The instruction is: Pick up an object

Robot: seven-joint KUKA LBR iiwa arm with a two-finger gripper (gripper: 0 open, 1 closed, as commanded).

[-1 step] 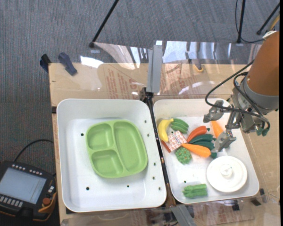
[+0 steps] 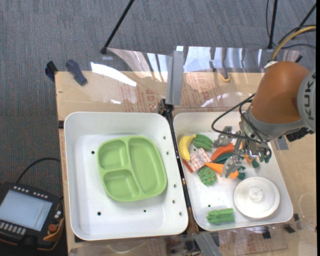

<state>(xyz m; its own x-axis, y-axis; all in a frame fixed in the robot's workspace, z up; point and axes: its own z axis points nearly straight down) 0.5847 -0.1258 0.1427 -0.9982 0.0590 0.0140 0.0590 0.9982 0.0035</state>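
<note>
Orange carrot (image 2: 217,168) among toy food, right bin (image 2: 286,193).

The grey KUKA arm with the orange band above the wrist (image 2: 280,92) reaches in from the right side of the view & points steeply downward, approx. vertical. Its metal two-finger gripper (image 2: 232,164) hangs low under the wrist, w/ black cables looping beside it. The fingers are too small & cluttered to read.

Tool (image 2: 233,161) low over toy food, right bin (image 2: 284,193).
</note>
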